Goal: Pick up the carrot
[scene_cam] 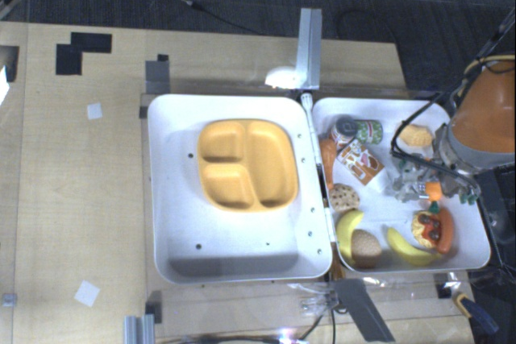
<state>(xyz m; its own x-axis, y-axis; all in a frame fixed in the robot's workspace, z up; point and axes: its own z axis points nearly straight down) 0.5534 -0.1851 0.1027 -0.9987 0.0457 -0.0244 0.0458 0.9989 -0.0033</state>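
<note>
2 white bins sit side by side on the table (64,197). The left bin (173,254) holds a yellow divided plate (246,163). In the right bin (476,250), the end effector (421,188) hangs low among toy foods; whether it is apart or together is unclear. The carrot (326,159) lies along that bin's left wall, apart from the end effector.

Left bin (169,173) holds a yellow divided plate (244,163) at its centre. Right bin (481,250) holds mixed toy food: a carrot (327,159) along its left wall, a can (359,130) upper left, bananas (407,247) along the lower edge. The gripper (421,188) sits right of centre in that bin, beneath the orange-banded arm (484,121) at the frame's right.
</note>
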